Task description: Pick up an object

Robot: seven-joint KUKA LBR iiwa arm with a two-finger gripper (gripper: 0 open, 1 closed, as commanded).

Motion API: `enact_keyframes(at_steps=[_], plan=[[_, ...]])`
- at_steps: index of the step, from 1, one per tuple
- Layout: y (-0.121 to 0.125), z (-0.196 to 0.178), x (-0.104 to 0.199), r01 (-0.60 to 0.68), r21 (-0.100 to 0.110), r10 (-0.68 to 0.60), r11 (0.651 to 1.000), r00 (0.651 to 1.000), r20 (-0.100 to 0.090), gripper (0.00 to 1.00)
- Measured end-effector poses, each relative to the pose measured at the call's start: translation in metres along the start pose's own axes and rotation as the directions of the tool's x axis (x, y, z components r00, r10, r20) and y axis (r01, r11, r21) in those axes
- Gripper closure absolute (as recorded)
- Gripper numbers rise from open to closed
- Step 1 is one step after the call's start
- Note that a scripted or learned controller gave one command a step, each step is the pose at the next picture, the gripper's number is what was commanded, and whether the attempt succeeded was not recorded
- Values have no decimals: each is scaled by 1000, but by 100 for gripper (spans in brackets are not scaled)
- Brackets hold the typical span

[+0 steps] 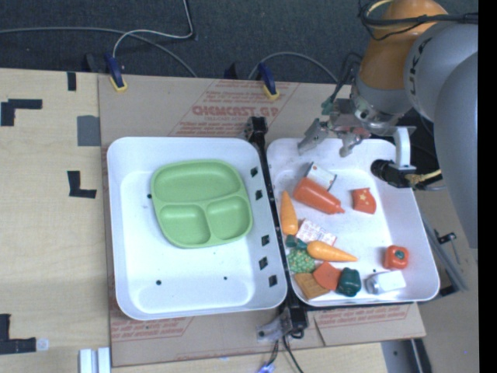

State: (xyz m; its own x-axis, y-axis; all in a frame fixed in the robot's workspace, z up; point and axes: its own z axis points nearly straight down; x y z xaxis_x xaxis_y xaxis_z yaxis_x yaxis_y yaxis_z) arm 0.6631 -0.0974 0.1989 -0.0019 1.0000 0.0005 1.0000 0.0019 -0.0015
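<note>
- Counter (46, 231) edge nearest the camera first: pale wood with black tape marks, and a brown cardboard sheet (225, 107) lying under both bins.
- Right white bin (419, 231), front corner: a small grey-and-white block (384, 283) sits at the near rim, a dark green rounded toy (349, 281) just beside it to the left.
- Next along, a red-orange wedge (327, 274) touches a flat brown biscuit-shaped piece (311, 287), with a green speckled leafy toy (300, 259) pressed up behind them.
- Over by the right wall, a small red round toy with a green top (396, 256) stands apart from the pile.
- Moving up: a short orange carrot toy (331, 250) lies slanted, a small white-and-pink patterned packet (314, 231) just behind it.
- Long slim orange carrot-shaped toy (288, 213) runs along the bin's left wall.
- Mid-bin now: a big orange-red pepper-shaped toy (317, 196) lies on its side, a white card-like piece (322, 176) touching its far end; a small red strawberry-like toy (363, 200) sits well to its right.
- Left white bin (128, 278): a light green three-compartment plastic plate (202, 203) lies in the middle.
- Far end of the right bin: the hand (335, 138) hovers above the rim, its two fingers spread apart, pinching nothing, every toy lying loose below it.
- Behind that, the grey arm with its orange band (396, 37) reaches in from the right.
- Farthest back, blue-and-yellow clamps (116, 74) grip the cardboard's far edge and grey cables (155, 33) trail over dark carpet.
</note>
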Motion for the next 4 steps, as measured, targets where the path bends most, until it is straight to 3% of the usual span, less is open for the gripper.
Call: enact_keyframes(at_steps=[1,2,3,4], plan=[[-58,99,-6,-1,4,1,1000,1000,0,0],[-11,114,-3,-4,16,4,1000,1000,0,0],[-14,106,-5,-3,28,3,1000,1000,3,100],[-12,105,-4,-3,20,3,1000,1000,2,0]])
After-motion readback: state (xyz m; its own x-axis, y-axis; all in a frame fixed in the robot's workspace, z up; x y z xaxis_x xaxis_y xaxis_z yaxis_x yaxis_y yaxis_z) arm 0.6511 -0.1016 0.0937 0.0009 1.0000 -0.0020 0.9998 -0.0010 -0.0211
